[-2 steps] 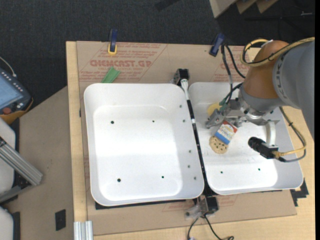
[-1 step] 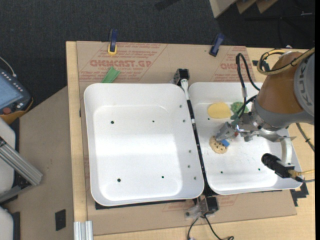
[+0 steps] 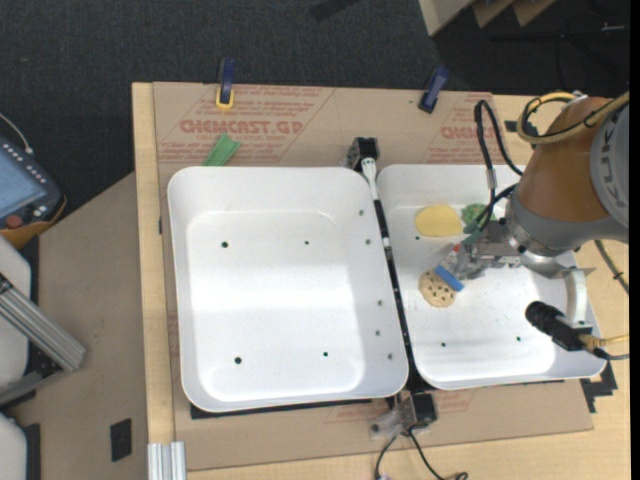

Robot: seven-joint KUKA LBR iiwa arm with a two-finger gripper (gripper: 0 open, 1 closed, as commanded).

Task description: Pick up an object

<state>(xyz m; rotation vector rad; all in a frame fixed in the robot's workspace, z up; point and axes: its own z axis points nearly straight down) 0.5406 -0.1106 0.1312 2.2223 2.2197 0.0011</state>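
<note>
Camera view puts the tool low in the right bin, right of centre in your frame, just above a blue piece beside a speckled cookie. You cannot tell how it is set. A yellow disc and a green thing lie just above. Nothing looks lifted yet, so you should judge the pick as not done.

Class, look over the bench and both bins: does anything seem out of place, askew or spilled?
One thing stands out: a small green strip lies on the brown cardboard, outside both bins, past the left white bin's far corner. The yellow oval piece, the tan dotted cookie-like disc and a blue block sit inside the right white bin. Nothing looks spilled.
</note>
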